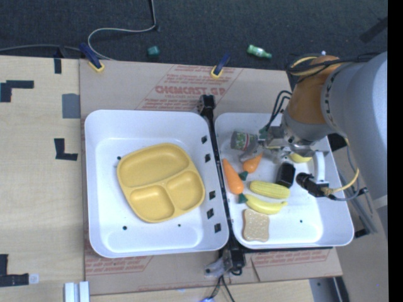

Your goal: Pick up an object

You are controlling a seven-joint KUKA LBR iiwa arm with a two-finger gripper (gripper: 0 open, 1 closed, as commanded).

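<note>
My gripper (269,145) hangs low over the back of the right bin (327,231), reaching in from the right. Just left of it lies a grey-green can (241,139), and a small orange carrot (252,163) sits right below it. A larger carrot (233,177) lies along the bin's left wall. Toward the front are a corn cob (269,189), a banana (264,204) and a slice of bread (255,225). A yellow piece (301,158) peeks out under the wrist. I see nothing clearly held.
The left bin (101,231) holds a yellow divided plate (161,181). A black divider (213,168) runs between the bins. Small green items (259,51) lie on the dark floor beyond the bench. The arm's bulk covers the right bin's back right corner.
</note>
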